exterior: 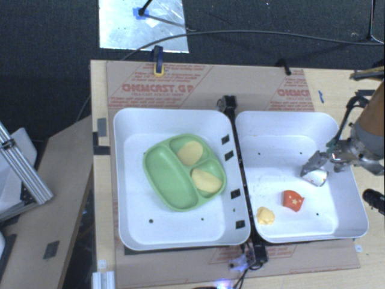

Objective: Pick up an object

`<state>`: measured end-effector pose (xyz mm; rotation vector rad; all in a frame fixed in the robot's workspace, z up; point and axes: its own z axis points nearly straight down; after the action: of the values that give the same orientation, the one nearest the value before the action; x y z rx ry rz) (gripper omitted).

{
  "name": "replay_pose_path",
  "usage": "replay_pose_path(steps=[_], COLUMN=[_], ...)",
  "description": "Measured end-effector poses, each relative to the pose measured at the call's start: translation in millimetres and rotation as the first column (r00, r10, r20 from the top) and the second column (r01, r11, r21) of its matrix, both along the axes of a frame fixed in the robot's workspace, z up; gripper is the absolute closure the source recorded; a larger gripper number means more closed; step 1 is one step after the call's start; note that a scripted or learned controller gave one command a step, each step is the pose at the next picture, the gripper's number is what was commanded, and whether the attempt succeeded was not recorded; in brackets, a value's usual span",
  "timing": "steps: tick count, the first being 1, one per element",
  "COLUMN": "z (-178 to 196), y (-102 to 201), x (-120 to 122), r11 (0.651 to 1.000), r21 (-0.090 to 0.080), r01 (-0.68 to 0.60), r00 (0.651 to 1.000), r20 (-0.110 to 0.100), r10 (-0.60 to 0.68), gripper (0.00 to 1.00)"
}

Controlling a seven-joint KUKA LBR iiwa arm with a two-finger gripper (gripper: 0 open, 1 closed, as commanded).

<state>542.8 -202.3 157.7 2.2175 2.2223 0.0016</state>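
Observation:
In the right bin (283, 131) a small red object (293, 200) lies near the front, with a small yellow object (265, 215) to its left by the front wall. My gripper (314, 171) hangs low over the right side of this bin, just above and to the right of the red object. A small pale grey-white shape sits right at its tip; I cannot tell whether that is an object or part of the gripper. Nothing is plainly held.
The left bin (129, 161) holds a green divided plate (165, 173) with two yellow food pieces (191, 153) (206, 179) in its right compartments. A black divider (236, 161) runs between the bins. Cardboard (180, 83) lies behind them.

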Motion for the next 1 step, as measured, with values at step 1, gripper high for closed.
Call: replay_pose_path(steps=[1], z=[-56.0], y=[-0.6], x=[-4.8], r11=[1.000], r21=[0.000], r01=[0.001], r00=[1.000], r20=[0.001], r10=[-0.001], gripper=[0.00])
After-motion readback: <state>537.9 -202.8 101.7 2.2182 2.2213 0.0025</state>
